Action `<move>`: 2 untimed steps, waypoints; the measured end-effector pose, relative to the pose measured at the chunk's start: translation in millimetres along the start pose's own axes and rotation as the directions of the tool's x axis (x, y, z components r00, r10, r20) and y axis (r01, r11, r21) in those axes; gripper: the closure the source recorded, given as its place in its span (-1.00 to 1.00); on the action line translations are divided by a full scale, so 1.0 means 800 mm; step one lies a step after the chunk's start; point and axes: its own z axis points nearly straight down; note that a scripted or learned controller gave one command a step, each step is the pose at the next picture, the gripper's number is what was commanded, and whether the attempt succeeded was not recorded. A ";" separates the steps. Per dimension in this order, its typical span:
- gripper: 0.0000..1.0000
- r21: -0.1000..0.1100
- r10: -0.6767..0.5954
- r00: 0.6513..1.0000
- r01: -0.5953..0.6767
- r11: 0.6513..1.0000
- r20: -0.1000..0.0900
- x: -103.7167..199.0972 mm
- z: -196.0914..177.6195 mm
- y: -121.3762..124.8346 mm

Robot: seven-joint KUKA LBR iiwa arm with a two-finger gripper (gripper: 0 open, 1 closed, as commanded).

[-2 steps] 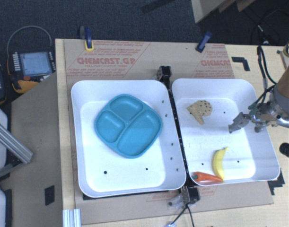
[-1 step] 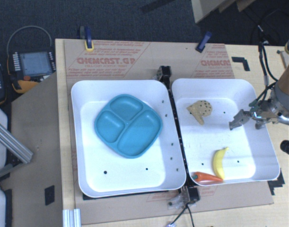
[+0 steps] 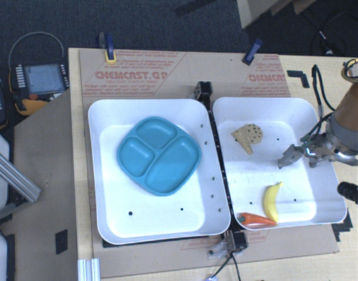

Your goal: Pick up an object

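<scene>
In the right bin point(image 3: 266, 107) lie a tan speckled cookie-like piece point(image 3: 248, 136) at the back, a yellow banana point(image 3: 273, 202) near the front, and an orange carrot point(image 3: 256, 219) against the front wall. My gripper point(image 3: 300, 158) hangs over the right side of this bin, behind the banana and to the right of the cookie piece. It is open and holds nothing. A blue divided plate point(image 3: 159, 155) rests in the left bin point(image 3: 108, 215).
The two white bins sit side by side on a cardboard-covered bench point(image 3: 167, 69), joined by black clamps point(image 3: 203, 90). Cables point(image 3: 317, 86) run along the bench's right side. A pendant screen point(image 3: 43, 78) lies off the bench at far left.
</scene>
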 end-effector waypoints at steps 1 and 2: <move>-1.00 -0.003 0.000 1.000 0.000 1.000 0.001 0.009 0.055 0.002; -1.00 -0.001 -0.001 1.000 0.001 1.000 0.000 0.010 0.081 0.002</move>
